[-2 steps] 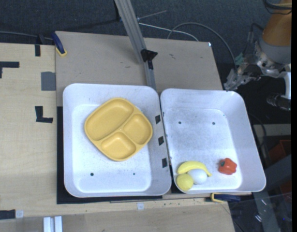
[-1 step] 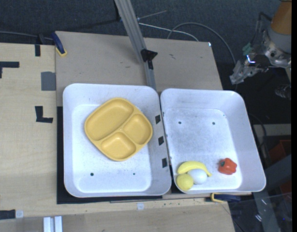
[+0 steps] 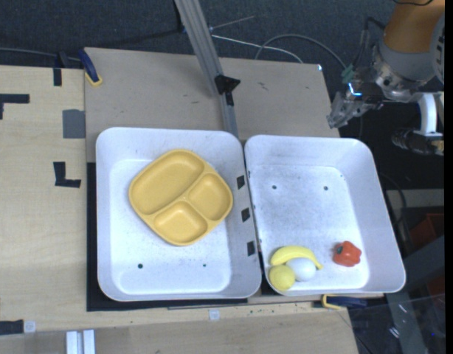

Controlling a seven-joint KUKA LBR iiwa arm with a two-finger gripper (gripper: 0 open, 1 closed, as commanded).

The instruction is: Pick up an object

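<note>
The arm (image 3: 411,28) is cut off by the frame's upper right corner. Its hand (image 3: 343,113) is too small and dark to read. At lower right, the white ball (image 3: 304,270) is partly hidden behind the banana (image 3: 294,254).

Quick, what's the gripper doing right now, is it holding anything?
Gripper: above the bench beyond the right bin's far rim, with nothing seen in it; open or shut cannot be told.

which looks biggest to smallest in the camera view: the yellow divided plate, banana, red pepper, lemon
1. yellow divided plate, by far the largest
2. banana
3. red pepper and lemon: they look about alike, so I won't rank them; the lemon also sits slightly nearer the camera.
</note>
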